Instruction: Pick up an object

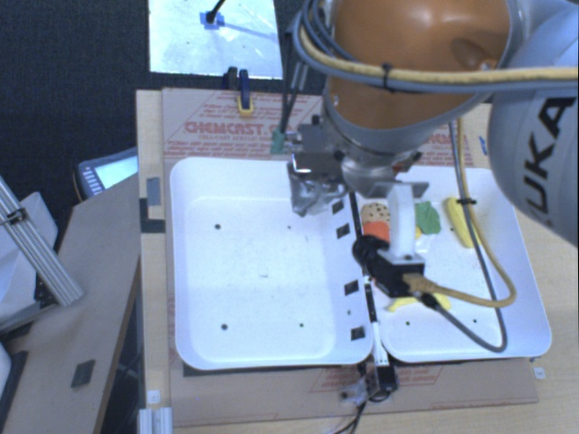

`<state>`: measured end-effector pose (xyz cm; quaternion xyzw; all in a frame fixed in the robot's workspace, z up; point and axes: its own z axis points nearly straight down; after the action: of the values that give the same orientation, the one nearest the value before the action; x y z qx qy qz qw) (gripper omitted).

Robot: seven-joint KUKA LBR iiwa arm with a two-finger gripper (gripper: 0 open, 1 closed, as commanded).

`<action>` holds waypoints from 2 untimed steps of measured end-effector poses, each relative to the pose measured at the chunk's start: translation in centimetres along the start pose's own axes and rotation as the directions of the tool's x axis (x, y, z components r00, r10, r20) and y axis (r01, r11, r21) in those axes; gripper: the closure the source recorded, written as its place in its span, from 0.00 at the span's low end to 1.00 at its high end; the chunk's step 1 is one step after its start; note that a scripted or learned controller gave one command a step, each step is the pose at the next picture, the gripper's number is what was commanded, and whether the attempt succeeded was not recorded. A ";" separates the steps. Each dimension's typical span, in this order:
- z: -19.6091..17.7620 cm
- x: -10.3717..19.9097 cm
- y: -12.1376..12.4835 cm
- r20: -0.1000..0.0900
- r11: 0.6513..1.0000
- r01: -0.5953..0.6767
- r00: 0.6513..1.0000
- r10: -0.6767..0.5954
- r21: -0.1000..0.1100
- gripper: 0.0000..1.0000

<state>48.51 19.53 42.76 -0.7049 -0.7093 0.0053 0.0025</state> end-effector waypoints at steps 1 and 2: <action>-4.5 4.0 0.1 -0.007 1.000 0.000 1.000 0.000 -0.016 1.00; -11.1 3.8 2.9 -0.008 1.000 -0.005 1.000 0.005 -0.019 1.00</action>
<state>51.52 23.44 53.84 -0.7068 -0.7074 -0.0039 -0.0014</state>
